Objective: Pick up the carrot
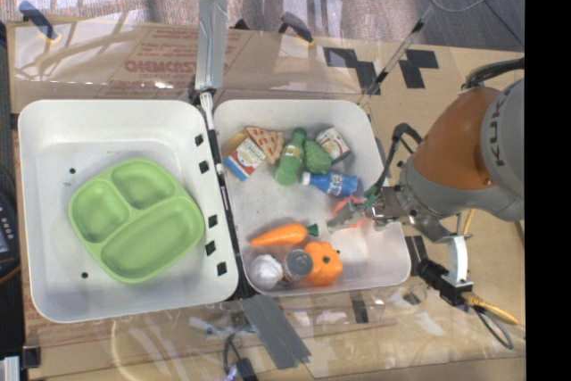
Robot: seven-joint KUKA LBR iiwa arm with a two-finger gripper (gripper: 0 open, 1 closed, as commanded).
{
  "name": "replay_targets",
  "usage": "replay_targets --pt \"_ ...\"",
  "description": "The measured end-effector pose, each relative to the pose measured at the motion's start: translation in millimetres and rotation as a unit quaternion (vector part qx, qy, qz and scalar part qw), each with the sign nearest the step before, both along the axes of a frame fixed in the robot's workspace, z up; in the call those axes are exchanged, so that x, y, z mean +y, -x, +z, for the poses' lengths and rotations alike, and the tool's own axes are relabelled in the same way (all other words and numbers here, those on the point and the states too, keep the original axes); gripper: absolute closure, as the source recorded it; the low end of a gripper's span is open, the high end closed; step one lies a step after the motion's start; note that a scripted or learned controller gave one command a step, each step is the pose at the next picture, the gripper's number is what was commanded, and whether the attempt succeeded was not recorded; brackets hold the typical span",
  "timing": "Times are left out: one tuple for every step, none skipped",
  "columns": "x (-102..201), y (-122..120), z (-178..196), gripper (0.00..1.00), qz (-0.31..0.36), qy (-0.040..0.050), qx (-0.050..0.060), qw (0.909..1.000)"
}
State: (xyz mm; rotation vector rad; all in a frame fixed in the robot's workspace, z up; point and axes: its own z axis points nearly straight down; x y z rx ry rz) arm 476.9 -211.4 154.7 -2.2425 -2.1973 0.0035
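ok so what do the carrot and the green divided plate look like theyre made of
Carrot: likely molded plastic toy food, going by its smooth, evenly orange body with a soft sheen and its stubby green top. Green plate: probably plastic with a matte to satin finish; the colour is uniform, the compartment ridges rounded. Neither can be confirmed from looks alone.

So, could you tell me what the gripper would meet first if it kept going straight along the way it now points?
The gripper points toward the view's left and slightly down the picture, low over the right bin. In that line the first thing looks to be the carrot, at its green end. Depth is unclear from above, so it might pass over it.
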Motion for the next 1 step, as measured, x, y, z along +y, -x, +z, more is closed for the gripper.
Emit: replay_targets --pt "73.3 -0.7 -64.2 0.0 0.203 -0.0015 0.0 0.9792"
